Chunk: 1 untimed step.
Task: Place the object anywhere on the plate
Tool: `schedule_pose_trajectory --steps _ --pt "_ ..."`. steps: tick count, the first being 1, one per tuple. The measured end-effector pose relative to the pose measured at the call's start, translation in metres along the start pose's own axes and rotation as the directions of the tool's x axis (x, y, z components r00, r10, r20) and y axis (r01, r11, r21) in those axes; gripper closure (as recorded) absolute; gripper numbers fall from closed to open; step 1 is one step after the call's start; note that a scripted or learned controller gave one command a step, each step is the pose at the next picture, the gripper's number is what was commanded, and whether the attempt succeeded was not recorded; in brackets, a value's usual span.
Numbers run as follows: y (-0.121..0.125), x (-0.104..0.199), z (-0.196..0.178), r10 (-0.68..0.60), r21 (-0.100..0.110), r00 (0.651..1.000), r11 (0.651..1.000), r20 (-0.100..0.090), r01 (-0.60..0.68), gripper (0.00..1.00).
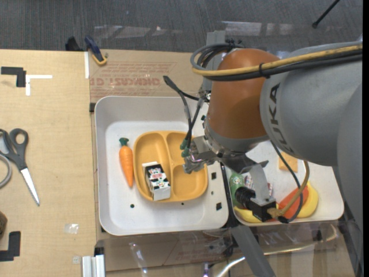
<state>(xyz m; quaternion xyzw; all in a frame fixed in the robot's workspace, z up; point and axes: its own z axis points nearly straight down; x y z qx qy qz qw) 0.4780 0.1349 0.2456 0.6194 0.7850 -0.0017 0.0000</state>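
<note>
While the arm (300, 103) covers most of the right side, the tabletop (46, 154) reads as pale wood-grain board, with dark ribbed carpet (144, 10) beyond its far edge. Scissors (20, 160) with grey handles lie on the left part of the tabletop, well apart from the bins. A flat brown cardboard sheet (144, 77) sits behind the left bin (109, 201).

Tool (193, 160) hangs over the right edge of the plate (173, 180), low, near or touching its surface; can't tell its state, arm body hides the detail. Nothing visible in its grasp.

Plate is yellow plastic, glossy, rounded corners, split into compartments. Small printed box (157, 180), the object, sits on the plate's near-left part, tilted. Orange toy carrot (126, 161) with green top lies just beside the plate's left edge on the white bin floor.

Right bin (323, 212): banana (308, 206), something green, partly hidden by the arm.
</note>
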Motion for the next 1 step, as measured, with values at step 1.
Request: schedule_pose_trajectory --steps 1 --pt "-0.0001 0.0000 0.0001 0.000 0.000 1.000 1.000 0.000 0.000 0.00"
